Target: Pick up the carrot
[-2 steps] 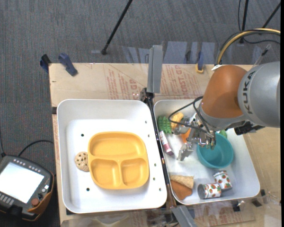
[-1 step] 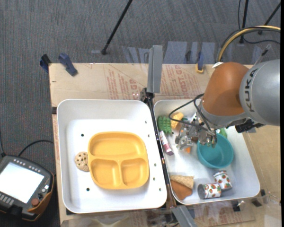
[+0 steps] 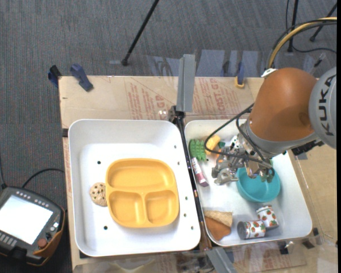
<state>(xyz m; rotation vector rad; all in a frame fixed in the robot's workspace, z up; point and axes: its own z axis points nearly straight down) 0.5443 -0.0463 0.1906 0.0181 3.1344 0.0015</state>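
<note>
The carrot lies in the right bin (image 3: pixel 298 209) near its upper left corner. Its green leafy top (image 3: pixel 198 149) points left, and a short yellow-orange piece (image 3: pixel 213 143) shows beside it. My gripper (image 3: pixel 232 166) hangs low over the bin just right of the carrot, under the orange wrist band (image 3: pixel 284 110). It sits between the carrot and a teal bowl (image 3: pixel 259 187). The arm's shadow and cables hide the carrot's right end. Nothing can be seen held in the gripper.
The right bin also holds a pink marker (image 3: pixel 200 173) along its left wall, a brown wedge of bread (image 3: pixel 217 223) and two patterned cans (image 3: pixel 252 229) at the front. The left bin (image 3: pixel 85 141) holds a yellow divided plate (image 3: pixel 142 191) and a cookie (image 3: pixel 98 194).
</note>
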